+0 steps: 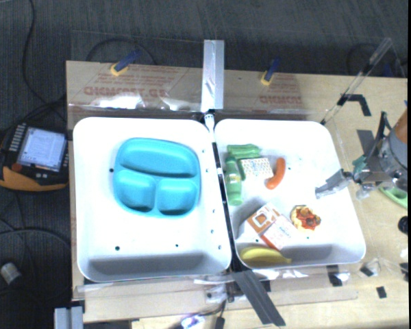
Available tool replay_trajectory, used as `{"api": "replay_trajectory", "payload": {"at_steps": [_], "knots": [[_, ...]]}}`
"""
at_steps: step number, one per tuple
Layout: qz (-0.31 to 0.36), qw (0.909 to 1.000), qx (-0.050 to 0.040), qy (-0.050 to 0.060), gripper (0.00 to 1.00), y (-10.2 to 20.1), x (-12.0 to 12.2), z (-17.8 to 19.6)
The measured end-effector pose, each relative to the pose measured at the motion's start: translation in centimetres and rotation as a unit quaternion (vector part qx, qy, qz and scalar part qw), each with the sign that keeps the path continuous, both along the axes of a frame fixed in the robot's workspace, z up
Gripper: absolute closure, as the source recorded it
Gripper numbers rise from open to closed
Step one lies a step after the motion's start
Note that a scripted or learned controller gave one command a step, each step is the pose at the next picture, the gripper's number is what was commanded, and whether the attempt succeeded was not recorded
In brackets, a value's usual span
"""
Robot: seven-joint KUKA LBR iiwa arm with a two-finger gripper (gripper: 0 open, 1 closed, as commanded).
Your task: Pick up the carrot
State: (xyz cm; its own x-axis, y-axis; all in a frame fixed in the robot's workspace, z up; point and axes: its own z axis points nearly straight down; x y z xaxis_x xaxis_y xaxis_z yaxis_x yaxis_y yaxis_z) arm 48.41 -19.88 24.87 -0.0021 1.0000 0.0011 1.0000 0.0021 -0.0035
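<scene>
The carrot (277, 172) is a small orange piece lying at a slant in the upper middle of the right bin (329, 139), beside a white dotted box (254, 166). My gripper (344, 183) hangs over the bin's right rim, about a hand's width to the right of the carrot and slightly nearer the camera. Nothing shows in its grasp. The grey arm with its orange band enters at the right edge behind it.
The right bin also holds green items (234, 177) along its left wall, a red-and-yellow toy (305, 216), an orange-and-white carton (272, 229) and a banana (264, 256) at the front. A blue compartment plate (156, 175) lies in the left bin (96, 204).
</scene>
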Motion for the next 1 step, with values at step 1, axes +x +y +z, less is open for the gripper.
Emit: {"api": "replay_trajectory", "payload": {"at_steps": [1], "knots": [[-0.028, 0.9996, -0.0003, 0.0, 0.0, 4.51, 9.85, -7.13]]}}
